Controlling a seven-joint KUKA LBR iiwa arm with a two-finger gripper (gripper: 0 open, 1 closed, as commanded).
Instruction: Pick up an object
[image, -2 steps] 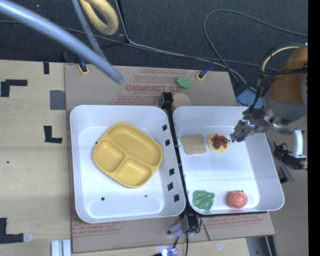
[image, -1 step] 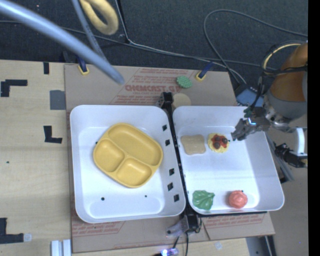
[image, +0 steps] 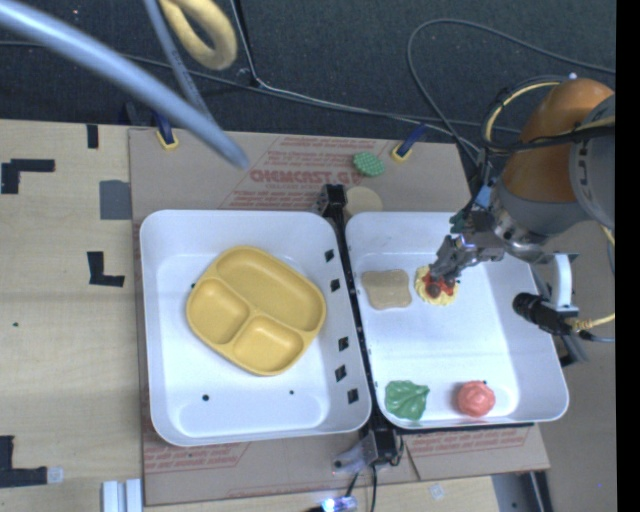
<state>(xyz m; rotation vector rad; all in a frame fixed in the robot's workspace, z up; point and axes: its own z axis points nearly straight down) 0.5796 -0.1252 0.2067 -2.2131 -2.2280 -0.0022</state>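
Red printed lettering is showing on the brown cardboard sheet (image: 290, 175) under the bins; it appears to begin "CHEMCAST", and the rest is too faint to read. The arm (image: 560, 150) is reaching in from 3 o'clock over the right bin (image: 520, 400), with its orange band sitting at the frame's 2 o'clock. The hand (image: 447, 268) is hanging low over that bin's upper middle, and whether it is spread or pressed together cannot be told from this angle. A small red and yellow object (image: 437, 288) is lying directly beneath the hand, at its 7 o'clock, so close that contact cannot be ruled in or out; nothing is visibly being pinched. A tan flat piece (image: 386, 289) is lying just beside that object, at its 9 o'clock. A green leafy item (image: 406, 399) and a red round item (image: 474, 398) are resting near the right bin's 6 o'clock edge, apart from each other. A yellow divided tray (image: 256, 310) is occupying the middle of the left bin (image: 170, 400), turned at a slant. A green round item (image: 368, 163) is lying on the cardboard at 12 o'clock, outside both bins, on the tabletop (image: 60, 330).
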